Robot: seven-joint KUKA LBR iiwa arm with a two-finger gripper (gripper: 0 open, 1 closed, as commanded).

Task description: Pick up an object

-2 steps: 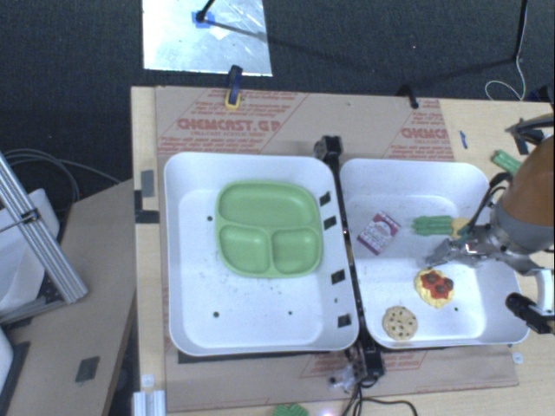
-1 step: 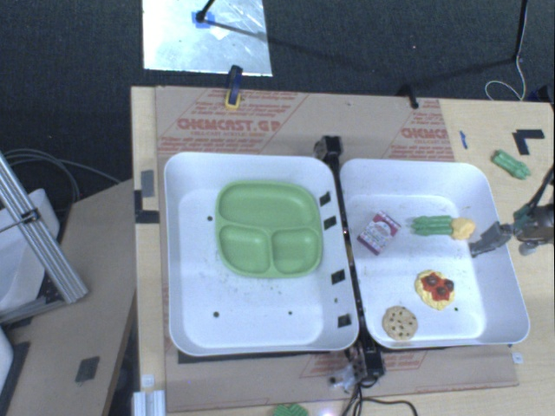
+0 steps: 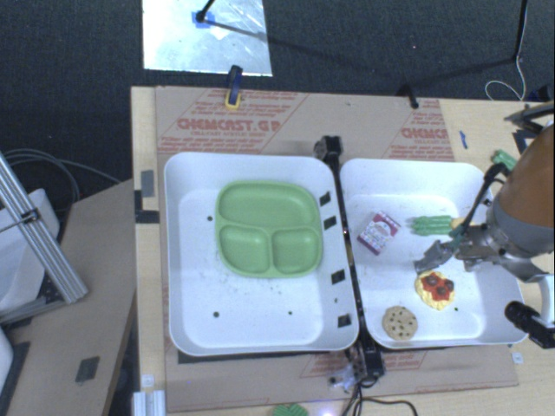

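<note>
Right bin [image 3: 381, 180] — gripper [image 3: 431, 257], grip state unclear, over pizza toy [image 3: 436, 289] — cookie [image 3: 400, 322], box [image 3: 378, 232] nearby.

Brightness: even, moderately bright overhead light across both white bins [image 3: 260, 336].
Glare: a shiny metal sheet [image 3: 206, 24] beyond the bench's far edge reflects a pale sheen.
Shadows: soft and short, hugging the green plate [image 3: 267, 229] and the bins' inner walls.
Sharpness: centre fairly crisp; small items grainy.
Blur: the arm [image 3: 529, 198] at the right edge looks soft.
</note>
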